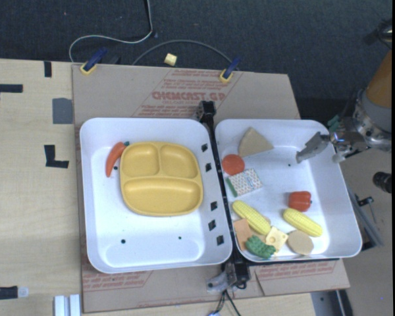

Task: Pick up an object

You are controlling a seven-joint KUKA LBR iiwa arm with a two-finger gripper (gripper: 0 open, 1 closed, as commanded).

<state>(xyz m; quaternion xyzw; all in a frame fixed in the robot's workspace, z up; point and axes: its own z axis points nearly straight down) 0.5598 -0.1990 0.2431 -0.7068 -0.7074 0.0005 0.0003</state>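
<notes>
Nearest, along the front of the right bin (345, 199), lie a green broccoli piece (259, 247), a tan round slice (300, 243) and two corn cobs (251, 217) (302, 222), with a red pepper (300, 200) just behind them. Farther back sit a patterned packet (246, 181), a red tomato (233, 164) and a tan wedge (255, 141), while the left bin (92, 176) holds a yellow divided plate (162, 178) beside a carrot (114, 158). At the right bin's far right rim hangs the gripper (324, 145), holding nothing; whether it is open or closed I cannot tell.
</notes>
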